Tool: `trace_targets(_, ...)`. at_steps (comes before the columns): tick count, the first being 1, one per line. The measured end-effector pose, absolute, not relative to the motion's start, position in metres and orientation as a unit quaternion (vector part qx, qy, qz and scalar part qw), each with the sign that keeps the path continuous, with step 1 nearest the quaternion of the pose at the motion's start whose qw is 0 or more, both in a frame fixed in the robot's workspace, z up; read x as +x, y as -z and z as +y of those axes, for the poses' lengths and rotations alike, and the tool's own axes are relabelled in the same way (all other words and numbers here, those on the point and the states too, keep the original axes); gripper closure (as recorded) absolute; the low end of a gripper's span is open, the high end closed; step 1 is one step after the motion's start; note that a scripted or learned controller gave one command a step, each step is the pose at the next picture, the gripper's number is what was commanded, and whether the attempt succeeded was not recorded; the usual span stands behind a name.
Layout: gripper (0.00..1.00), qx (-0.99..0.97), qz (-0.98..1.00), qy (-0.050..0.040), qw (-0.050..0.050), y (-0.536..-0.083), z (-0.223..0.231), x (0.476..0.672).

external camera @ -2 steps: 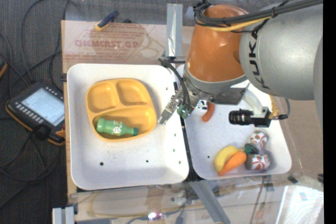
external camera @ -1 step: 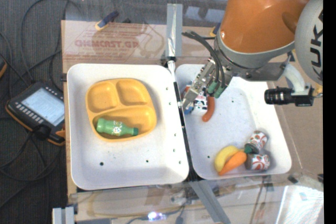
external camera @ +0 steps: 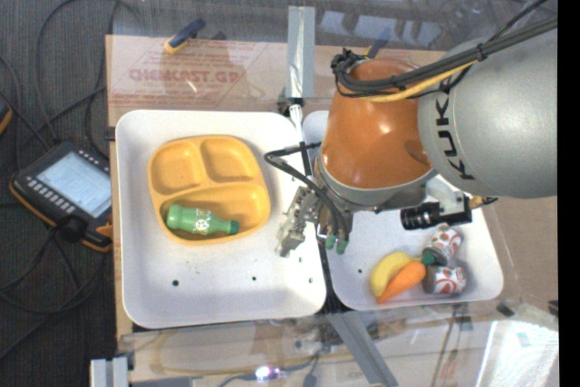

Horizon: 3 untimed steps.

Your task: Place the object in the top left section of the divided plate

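Note:
A yellow divided plate [external camera: 258, 195] lies in the left bin [external camera: 217, 290]. A green bottle [external camera: 201, 220] lies on its side in the plate's long front section. The two smaller back sections hold nothing. My gripper [external camera: 314, 236] hangs over the seam between the two bins, just right of the plate's right edge. Its fingers [external camera: 292, 233] are spread apart with nothing between them. The orange wrist band and grey arm cover the back of the right bin.
The right bin [external camera: 485, 281] holds a banana [external camera: 390, 268] and a carrot [external camera: 404, 280] side by side, with two small cans [external camera: 445, 242] [external camera: 447, 279] to their right. A handheld pendant [external camera: 68, 188] lies on the floor at left.

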<state>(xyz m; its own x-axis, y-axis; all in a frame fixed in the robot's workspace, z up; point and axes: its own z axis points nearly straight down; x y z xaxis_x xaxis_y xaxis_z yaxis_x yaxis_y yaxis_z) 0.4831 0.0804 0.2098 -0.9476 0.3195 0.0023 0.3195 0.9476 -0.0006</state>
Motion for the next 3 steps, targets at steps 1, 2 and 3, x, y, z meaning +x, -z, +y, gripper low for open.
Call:
trace_targets(1, 1.00, -0.115, -0.993, -0.0005, 0.002, -0.132, 0.104, 0.483)
trace_targets(2, 1.00, -0.090, -0.996, -0.0004, -0.001, -0.193, 0.044, 0.533)
trace_targets(3, 1.00, -0.106, -0.994, 0.0003, -0.003, -0.390, 0.022, 0.492)
